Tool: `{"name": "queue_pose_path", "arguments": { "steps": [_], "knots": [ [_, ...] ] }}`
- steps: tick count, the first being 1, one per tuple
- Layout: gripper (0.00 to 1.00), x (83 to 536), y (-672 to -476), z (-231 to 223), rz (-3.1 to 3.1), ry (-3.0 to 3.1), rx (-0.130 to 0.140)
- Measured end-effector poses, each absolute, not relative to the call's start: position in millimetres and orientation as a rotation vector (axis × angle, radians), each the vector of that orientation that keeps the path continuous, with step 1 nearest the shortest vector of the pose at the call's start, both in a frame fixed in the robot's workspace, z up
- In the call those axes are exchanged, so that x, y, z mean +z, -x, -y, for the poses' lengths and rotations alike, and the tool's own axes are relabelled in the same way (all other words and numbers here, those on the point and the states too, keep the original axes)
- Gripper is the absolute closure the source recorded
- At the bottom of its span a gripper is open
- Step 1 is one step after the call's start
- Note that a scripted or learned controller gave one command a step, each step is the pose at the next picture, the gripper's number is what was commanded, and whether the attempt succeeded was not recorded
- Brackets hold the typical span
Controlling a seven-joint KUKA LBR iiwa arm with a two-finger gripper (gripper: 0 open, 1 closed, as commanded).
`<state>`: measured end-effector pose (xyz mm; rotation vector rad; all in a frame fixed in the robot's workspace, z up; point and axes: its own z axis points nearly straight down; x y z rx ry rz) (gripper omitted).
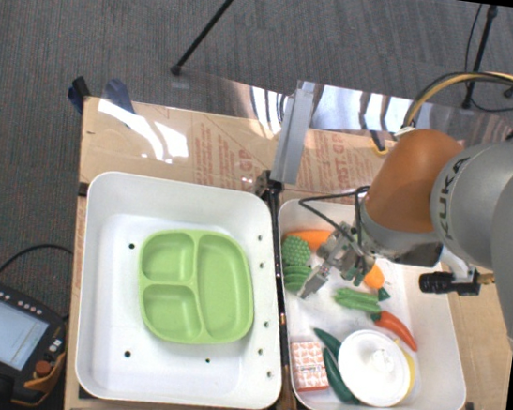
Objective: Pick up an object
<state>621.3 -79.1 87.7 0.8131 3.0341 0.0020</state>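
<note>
The arm's wrist covers most of the orange toy vegetable [312, 238] and part of another orange piece [375, 278] in the right bin [442, 368]. The gripper [332, 274] is blurred, perhaps touching the green corn-like toy [296, 257]. The white lidded dish [374, 367] overlaps a dark green vegetable [336, 370].

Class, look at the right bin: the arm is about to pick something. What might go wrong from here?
1. The tool hangs among tightly packed toys, the green corn, orange carrot and pea pod, so it may nudge or pinch two at once.
2. It is close to the divider between the bins, which a finger might strike.
</note>
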Motion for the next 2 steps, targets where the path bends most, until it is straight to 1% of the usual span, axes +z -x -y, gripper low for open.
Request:
{"name": "queue_pose_path", "arguments": {
  "steps": [1, 2],
  "knots": [
    [0.00, 87.9, -572.2, 154.0, -3.014, -0.885, -0.002],
    [0.00, 88.1, -601.3, 132.5, -3.030, -0.825, 0.002]
  ]
}}
